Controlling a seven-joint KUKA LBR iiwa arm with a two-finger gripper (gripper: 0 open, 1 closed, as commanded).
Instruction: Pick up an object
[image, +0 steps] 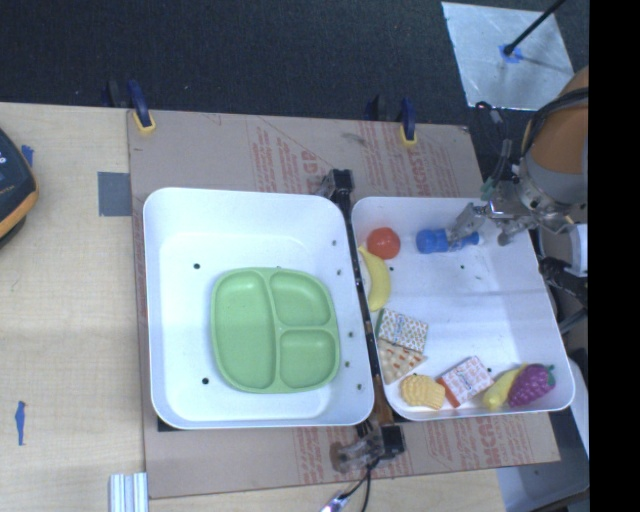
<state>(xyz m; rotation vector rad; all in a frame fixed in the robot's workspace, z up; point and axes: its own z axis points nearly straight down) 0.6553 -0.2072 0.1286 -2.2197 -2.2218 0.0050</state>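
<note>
Blue toy (432, 241) lies near the far edge of the right bin (500, 310), just beside the orange ball (383, 242). The gripper (468, 232) sits right against it, and its jaws seem to be closed on the toy's right end, though the view is too coarse to be sure. A green divided plate (273, 328) rests in the left bin (170, 300).

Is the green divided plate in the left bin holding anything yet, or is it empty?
Empty. The green plate lies flat in the left bin; all three compartments show bare green.
</note>
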